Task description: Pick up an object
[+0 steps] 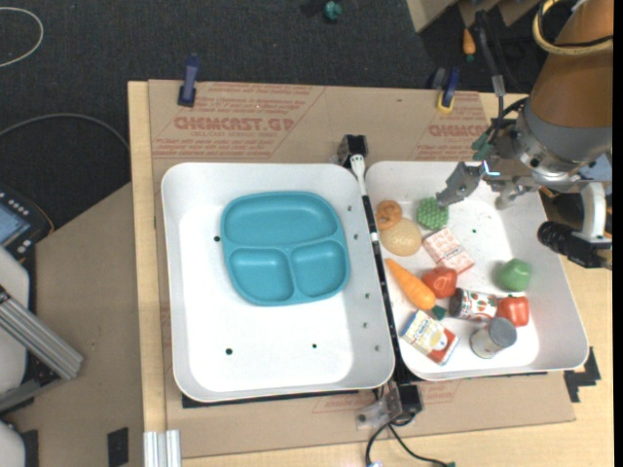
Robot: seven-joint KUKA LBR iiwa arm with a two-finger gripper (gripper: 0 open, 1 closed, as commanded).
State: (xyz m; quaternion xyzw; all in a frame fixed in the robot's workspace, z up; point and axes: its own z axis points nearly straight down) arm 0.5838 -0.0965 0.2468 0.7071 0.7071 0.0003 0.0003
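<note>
The right bin [560,305] holds several small items: a green bumpy piece [433,212], an orange ball [389,211], a tan potato [402,237], a pink-and-white box [448,251], a carrot [411,283], a red pepper [440,280], a green ball [513,274] and a grey can [494,337]. My gripper [482,190] hovers over the bin's far end, just right of the green bumpy piece. It is open, with nothing between its two grey fingers.
The left bin [195,290] holds a teal divided plate [284,246]. A small carton [428,337], a labelled bottle [474,305] and a red item [513,310] lie at the right bin's near end. Clamps sit at the board's far edge.
</note>
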